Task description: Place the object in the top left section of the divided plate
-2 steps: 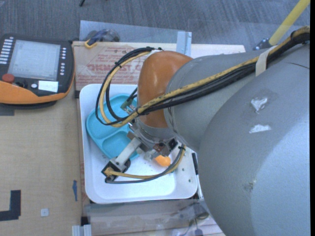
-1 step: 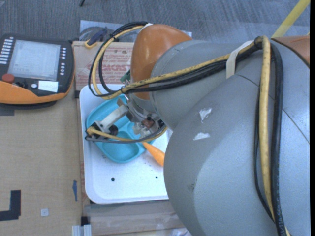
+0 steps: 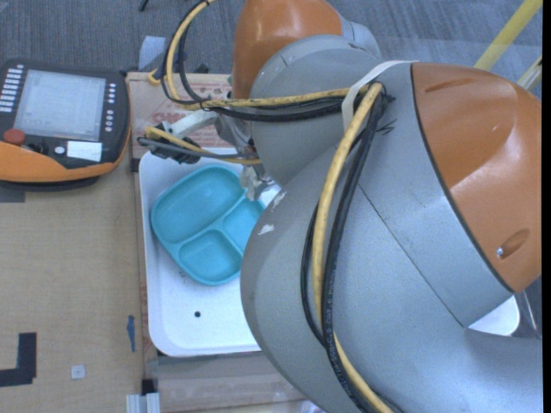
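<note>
Camera view: arm (image 3: 387,231) took up most of the frame, entering from the right and spreading over the middle. Grey shell, with orange caps at top centre and at right. Yellow and black cables (image 3: 323,222) ran along the shell and looped over the top joint.

Gripper (image 3: 256,186): just a small metal part showed under the wrist, at the right edge of the plate (image 3: 200,205). Whether it was released, clenched or grasping something: cannot tell; the arm's bulk covered it.

Plate: light blue and divided, lying flat in the left bin (image 3: 155,317), toward that bin's upper end. One large section showed at upper left and a smaller one below it. The right part was hidden under the arm. Both visible sections looked bare.

Object: could not tell where it lay. The arm hid the right side of the plate and most of the bench beyond it.

Bin floor below the plate was white, with one small dark speck (image 3: 197,314).

Pendant (image 3: 60,119) with a grey screen and orange body sat on the brown bench (image 3: 69,274), left of the bin and well apart from the plate.
</note>
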